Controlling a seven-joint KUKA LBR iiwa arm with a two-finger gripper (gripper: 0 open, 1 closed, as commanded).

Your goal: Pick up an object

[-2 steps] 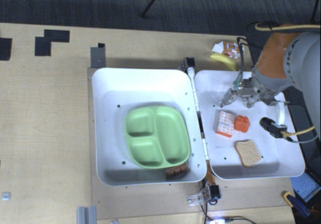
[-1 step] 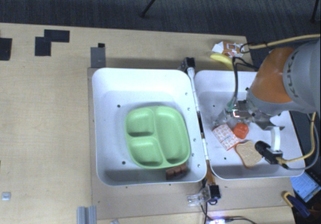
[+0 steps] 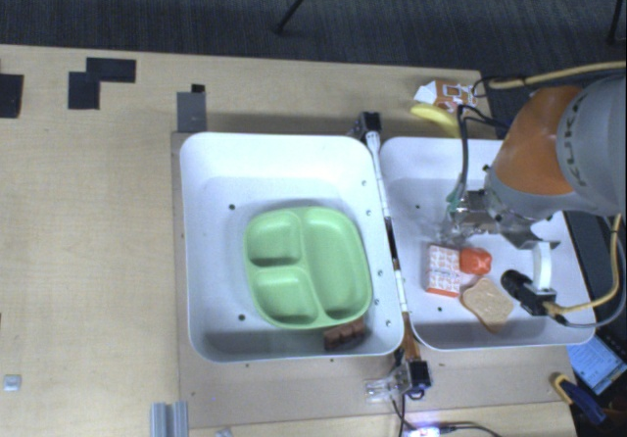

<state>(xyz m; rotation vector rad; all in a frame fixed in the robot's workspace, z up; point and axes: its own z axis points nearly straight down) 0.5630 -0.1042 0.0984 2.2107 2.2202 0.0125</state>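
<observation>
The arm reaches into the right bin (image 3: 421, 327) from the right edge of the surface (image 3: 88, 259), and the tool (image 3: 468, 221) hangs low near the middle of that bin. Whether it is spread or pressed together I cannot tell; the wrist and its cables crowd it.

Three things lie bunched toward the near edge of the right bin: a red-and-white packet (image 3: 443, 269), a small orange block (image 3: 475, 261) touching its right side, and a tan slice of bread (image 3: 487, 304) just below them. The tool sits just above the packet and the block, and nothing can be seen caught in it.

The left bin (image 3: 211, 229) carries a green divided plate (image 3: 308, 267) in its middle, with a small brown thing (image 3: 344, 335) at the plate's near edge. A yellow banana (image 3: 433, 113) and a crumpled wrapper (image 3: 439, 92) lie on the surface beyond the far edge of the right bin.

This looks like the approach step, before any grasp. The next move likely calls for coming down onto one of the bunched things, probably the orange block or the packet, and closing on one alone, since they touch.
</observation>
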